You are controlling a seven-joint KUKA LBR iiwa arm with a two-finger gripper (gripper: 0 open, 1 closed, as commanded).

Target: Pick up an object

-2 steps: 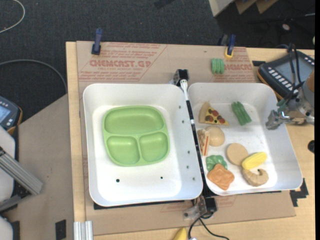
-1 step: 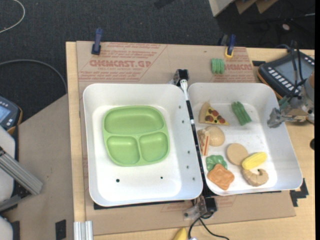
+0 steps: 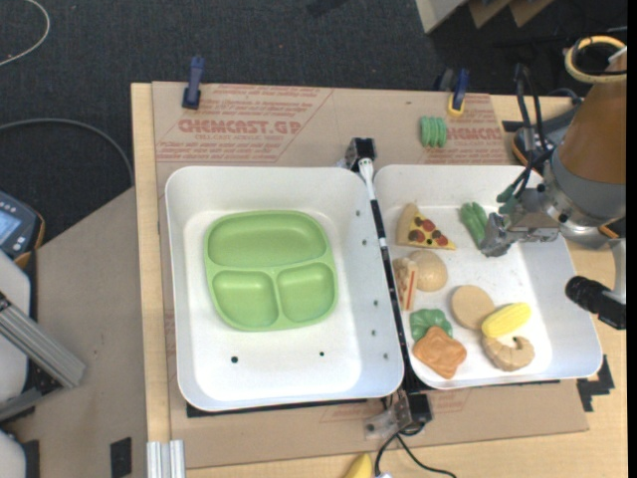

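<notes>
My gripper (image 3: 495, 239) is down in the right bin (image 3: 557, 267), near its back half, with the grey and orange arm coming in from the right. A dark green toy vegetable (image 3: 472, 219) lies right against the gripper's left side, touching it or nearly so; I cannot see it being held. A pizza slice (image 3: 423, 229) lies to the left of that. Toward the front of the bin are a pale round piece (image 3: 430, 271), a tan potato-like piece (image 3: 471, 305), a yellow corn cob (image 3: 506, 319), a beige curled piece (image 3: 511, 353), a green leafy piece (image 3: 429, 320) and an orange chunk (image 3: 439, 353).
The left bin (image 3: 189, 267) holds a green divided plate (image 3: 269, 269). A small green toy (image 3: 432, 130) lies on the cardboard behind the right bin. Blue clamps (image 3: 193, 81) (image 3: 459, 90) stand at the back edge. A black bar (image 3: 376, 229) runs between the bins.
</notes>
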